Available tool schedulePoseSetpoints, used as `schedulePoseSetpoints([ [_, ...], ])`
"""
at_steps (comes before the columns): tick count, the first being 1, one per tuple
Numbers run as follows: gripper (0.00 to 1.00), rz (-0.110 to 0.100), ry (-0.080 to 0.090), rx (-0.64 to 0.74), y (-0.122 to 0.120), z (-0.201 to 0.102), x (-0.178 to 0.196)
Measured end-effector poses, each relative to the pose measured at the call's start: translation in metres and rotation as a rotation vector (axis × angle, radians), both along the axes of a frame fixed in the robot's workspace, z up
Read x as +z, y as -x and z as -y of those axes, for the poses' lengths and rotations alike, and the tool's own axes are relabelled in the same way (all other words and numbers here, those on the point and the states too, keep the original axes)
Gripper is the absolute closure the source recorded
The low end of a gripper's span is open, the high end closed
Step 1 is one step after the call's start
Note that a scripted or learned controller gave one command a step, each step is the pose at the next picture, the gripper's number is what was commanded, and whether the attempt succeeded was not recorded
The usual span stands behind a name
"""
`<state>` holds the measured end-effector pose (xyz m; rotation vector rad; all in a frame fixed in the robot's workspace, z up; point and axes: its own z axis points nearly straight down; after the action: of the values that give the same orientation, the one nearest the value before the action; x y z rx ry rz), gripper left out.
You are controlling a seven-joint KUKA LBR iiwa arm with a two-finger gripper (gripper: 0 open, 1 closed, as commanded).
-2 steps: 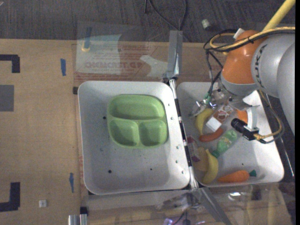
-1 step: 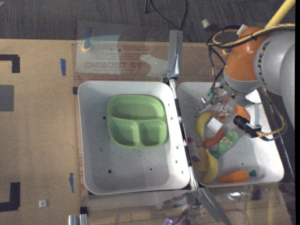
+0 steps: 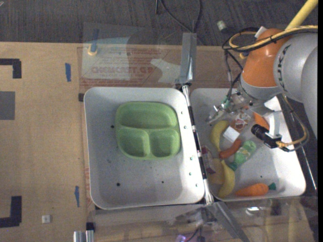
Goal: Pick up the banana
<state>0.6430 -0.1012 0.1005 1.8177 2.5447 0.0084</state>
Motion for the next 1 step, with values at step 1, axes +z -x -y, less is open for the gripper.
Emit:
schedulePoseSetpoints([
  [1,0.00,-0.006,-0.002,0.124,0.0181,-0.0005,-0.0120],
])
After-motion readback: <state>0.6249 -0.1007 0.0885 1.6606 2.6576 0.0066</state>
